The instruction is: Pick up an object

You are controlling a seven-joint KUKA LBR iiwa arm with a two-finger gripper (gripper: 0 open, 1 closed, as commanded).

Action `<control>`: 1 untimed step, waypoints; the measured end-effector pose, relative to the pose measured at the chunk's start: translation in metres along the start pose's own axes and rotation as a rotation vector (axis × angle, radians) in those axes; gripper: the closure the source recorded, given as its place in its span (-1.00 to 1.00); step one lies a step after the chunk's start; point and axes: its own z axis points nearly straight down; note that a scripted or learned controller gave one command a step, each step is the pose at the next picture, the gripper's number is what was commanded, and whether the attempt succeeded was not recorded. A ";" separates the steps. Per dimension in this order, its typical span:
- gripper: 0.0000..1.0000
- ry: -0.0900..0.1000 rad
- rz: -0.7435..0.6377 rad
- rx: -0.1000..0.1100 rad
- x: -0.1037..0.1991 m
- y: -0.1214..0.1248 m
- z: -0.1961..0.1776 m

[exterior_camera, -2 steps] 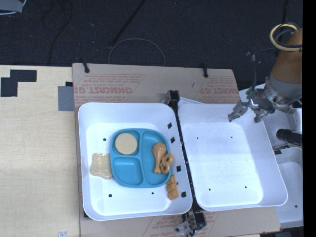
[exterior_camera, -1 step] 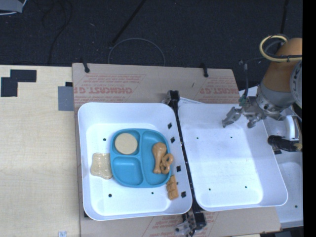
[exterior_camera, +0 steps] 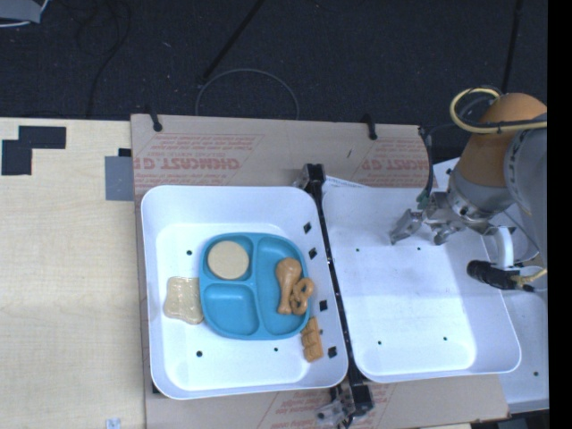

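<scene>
A blue compartment tray [exterior_camera: 234, 324] lies in the left bin [exterior_camera: 170, 217]. A round tan cookie [exterior_camera: 227, 259] sits in its upper left compartment. A tan drumstick-shaped piece [exterior_camera: 287, 278] and a pretzel [exterior_camera: 305, 296] lie in its right compartment. A pale slice of toast [exterior_camera: 183, 299] rests on the bin floor left of the tray, and a small brown piece [exterior_camera: 312, 340] lies by the tray's lower right corner. My gripper [exterior_camera: 422, 231] hangs over the upper right part of the right bin [exterior_camera: 411, 329], far from all these things. Its fingers are spread, with nothing between them.
A black divider with clips [exterior_camera: 323, 266] runs between the two bins. Cardboard [exterior_camera: 232, 155] lies under the bins, with a wooden bench surface [exterior_camera: 63, 284] to the left. The arm's orange band [exterior_camera: 500, 132] rises at the far right.
</scene>
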 end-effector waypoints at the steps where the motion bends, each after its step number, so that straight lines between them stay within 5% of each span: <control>1: 1.00 -0.001 -0.001 -0.002 0.000 0.001 -0.013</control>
